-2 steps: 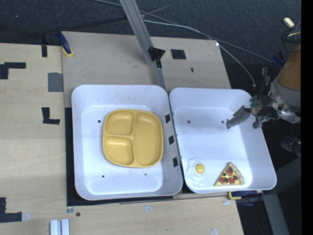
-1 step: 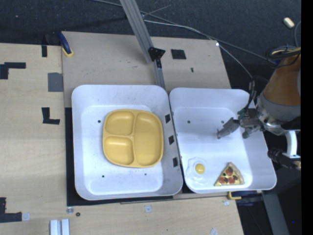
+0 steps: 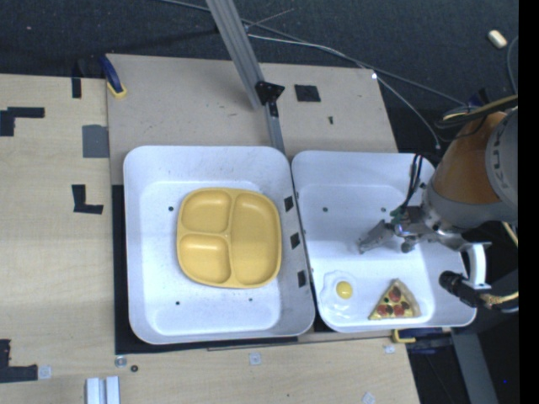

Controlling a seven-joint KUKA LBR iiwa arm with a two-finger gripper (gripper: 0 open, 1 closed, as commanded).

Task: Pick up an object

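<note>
Our grey arm's tool [image 3: 364, 244] low over the right white bin [image 3: 337, 183], finger state we cannot tell, glossy fried egg [image 3: 340, 291] and wedge-shaped pizza slice [image 3: 395, 302] near its front edge, smooth yellow three-compartment plate [image 3: 228, 236] in the left bin [image 3: 152, 225].

The claw [image 3: 370, 241] hangs over the right bin [image 3: 354, 183], apparently empty, near the fried egg [image 3: 341, 291] and pizza slice [image 3: 395, 302].

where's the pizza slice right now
The pizza slice lies in the right bin, near its front right corner in the camera view, just right of the fried egg and below the gripper.
</note>
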